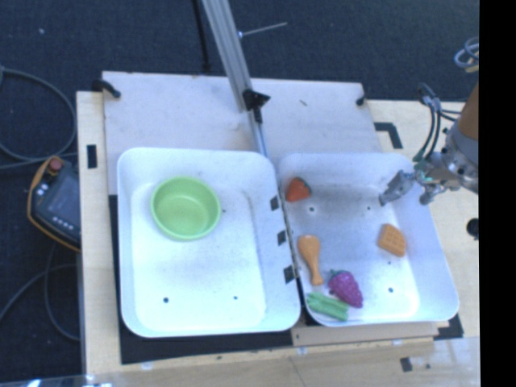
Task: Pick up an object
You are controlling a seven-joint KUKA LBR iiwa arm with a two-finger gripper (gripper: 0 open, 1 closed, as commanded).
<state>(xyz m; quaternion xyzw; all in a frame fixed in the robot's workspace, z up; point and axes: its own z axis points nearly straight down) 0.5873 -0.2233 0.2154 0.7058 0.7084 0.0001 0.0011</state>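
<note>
In the right bin lie several small toys. A red strawberry rests near the bin's far left corner, and an orange drumstick-shaped piece lies against the left wall. A purple grape bunch sits beside a green pod at the front edge. An orange biscuit lies toward the right. My gripper hangs over the bin's far right part, above and behind the biscuit. It is open, with nothing between its fingers.
The left bin holds a light green bowl in its far left part. A slanted metal post rises behind the two bins. Cables trail near the arm at the right edge.
</note>
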